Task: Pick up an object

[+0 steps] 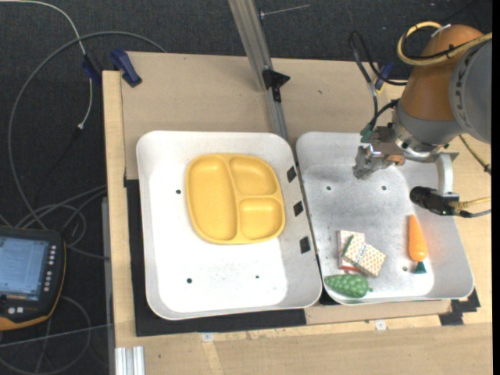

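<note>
Orange carrot [417, 239] lay toward us and right of the gripper [367, 165], well apart | long axis ran near-to-far | we couldn't tell the gripper's state | carrot sat in the right bin [336, 151].

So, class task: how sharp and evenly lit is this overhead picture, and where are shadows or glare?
Camera view: soft and slightly grainy; even lighting; the left bin looks bright, nearly washed out; faint shadow beneath the claw; the small packet print is too blurred to read.
</note>
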Controlling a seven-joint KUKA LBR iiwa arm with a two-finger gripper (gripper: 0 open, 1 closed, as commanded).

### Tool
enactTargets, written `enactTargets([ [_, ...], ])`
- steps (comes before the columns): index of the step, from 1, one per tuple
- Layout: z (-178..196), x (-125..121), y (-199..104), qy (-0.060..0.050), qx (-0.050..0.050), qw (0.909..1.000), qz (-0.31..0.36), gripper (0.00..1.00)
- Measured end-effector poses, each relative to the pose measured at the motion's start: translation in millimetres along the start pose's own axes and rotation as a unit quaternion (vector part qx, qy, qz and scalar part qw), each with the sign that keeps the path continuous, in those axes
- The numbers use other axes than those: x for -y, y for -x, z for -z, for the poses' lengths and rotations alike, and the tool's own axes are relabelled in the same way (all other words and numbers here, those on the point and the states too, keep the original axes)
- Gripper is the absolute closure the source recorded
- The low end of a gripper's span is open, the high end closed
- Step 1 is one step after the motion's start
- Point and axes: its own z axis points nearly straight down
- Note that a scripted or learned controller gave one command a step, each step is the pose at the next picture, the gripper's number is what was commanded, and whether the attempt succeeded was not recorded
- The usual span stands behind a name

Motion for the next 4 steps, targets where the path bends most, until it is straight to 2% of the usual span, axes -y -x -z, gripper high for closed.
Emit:
enactTargets([
  [2,123,-12,7,0.001,0.000,1.0000,0.001,1.00],
  [3,121,1,-50,-0.005,-0.002,1.0000,0.003,1.00],
  [4,121,8,-99,-0.005,-0.002,1.0000,0.003,1.00],
])
